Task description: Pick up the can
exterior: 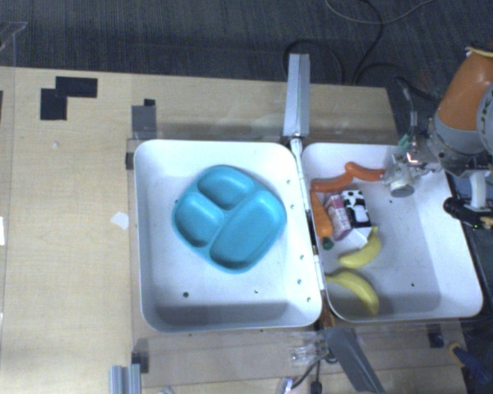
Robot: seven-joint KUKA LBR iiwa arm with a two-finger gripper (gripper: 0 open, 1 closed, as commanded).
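The can point(338, 213), small with a pink-maroon label, lies on its side in the left part of the right bin point(444, 277). It rests against a black-and-white carton point(358, 213). My gripper point(400, 182) hangs over the bin's upper right part, to the right of and slightly behind the can, apart from it. A curved orange piece point(363, 171) lies between the gripper and the can. The grey arm with its orange band point(468, 80) comes in from the right.
An orange carrot point(320, 213) lies along the right bin's left wall. Two bananas point(362, 254) point(356, 290) lie in front of the can. The left bin point(160, 294) holds a blue divided plate point(230, 217). A metal post point(297, 97) stands behind the bins.
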